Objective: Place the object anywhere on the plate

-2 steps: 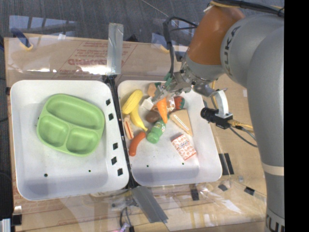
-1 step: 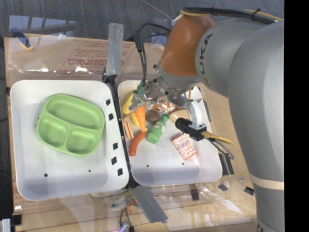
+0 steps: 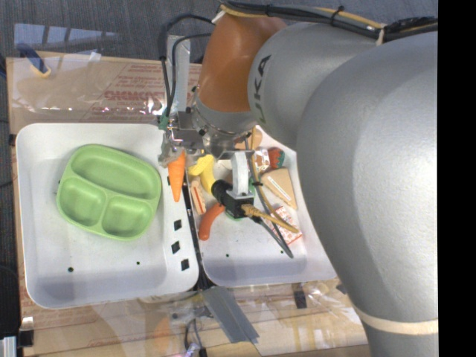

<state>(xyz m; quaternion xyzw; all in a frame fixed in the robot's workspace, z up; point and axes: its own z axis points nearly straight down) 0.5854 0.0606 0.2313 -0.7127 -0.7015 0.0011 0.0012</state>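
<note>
robot lab bench, big grey arm [image 3: 349, 125] over two white bins [image 3: 44, 274], toy food, cardboard underlay [image 3: 89, 88]

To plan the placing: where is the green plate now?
The green plate lies in the left bin, toward its upper part, left of the carrot.
</note>
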